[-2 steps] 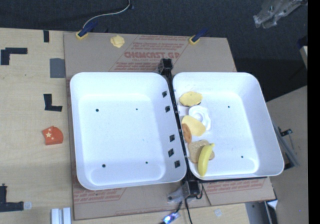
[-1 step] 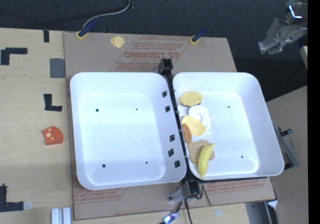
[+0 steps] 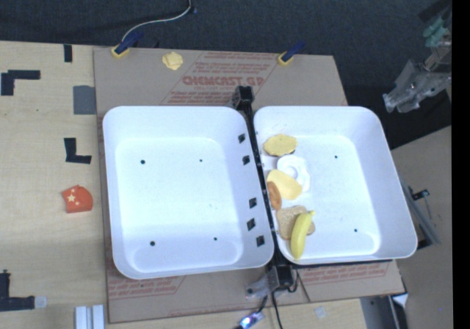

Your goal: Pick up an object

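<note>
Mostly food items (image 3: 288, 192) in right bin (image 3: 360, 173)

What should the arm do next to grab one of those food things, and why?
Probably swing the gripper left and down toward the banana. The gripper sits at the view's right edge, outside the right bin, while the items cluster against that bin's left wall. The banana lies at the cluster's near end.
</note>
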You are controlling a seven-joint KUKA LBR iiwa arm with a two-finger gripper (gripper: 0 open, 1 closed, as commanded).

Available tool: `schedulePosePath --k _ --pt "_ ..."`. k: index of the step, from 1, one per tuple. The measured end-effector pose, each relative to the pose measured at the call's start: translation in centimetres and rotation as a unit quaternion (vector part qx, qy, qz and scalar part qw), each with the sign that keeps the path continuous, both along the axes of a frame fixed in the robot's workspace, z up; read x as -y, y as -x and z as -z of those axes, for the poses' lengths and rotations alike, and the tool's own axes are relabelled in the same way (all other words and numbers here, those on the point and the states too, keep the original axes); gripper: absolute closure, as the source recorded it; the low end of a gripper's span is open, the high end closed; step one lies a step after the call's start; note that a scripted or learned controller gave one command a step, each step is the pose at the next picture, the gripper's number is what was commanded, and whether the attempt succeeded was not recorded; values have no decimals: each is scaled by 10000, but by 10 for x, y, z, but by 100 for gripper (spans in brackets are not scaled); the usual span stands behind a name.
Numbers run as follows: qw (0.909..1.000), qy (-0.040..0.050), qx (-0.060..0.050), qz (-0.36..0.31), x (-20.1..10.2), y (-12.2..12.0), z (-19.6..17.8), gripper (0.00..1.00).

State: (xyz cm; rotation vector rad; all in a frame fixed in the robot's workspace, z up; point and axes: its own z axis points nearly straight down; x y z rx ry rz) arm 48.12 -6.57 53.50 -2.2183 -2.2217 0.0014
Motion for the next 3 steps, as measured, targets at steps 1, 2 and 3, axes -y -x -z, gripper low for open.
schedulePosePath --k 1,2,3 --pt "10000 7 6 8 -3 -3 0 100" --pt "10000 6 7 8 -6 -3 0 100" --pt "10000 5 6 8 -14 -3 0 100"
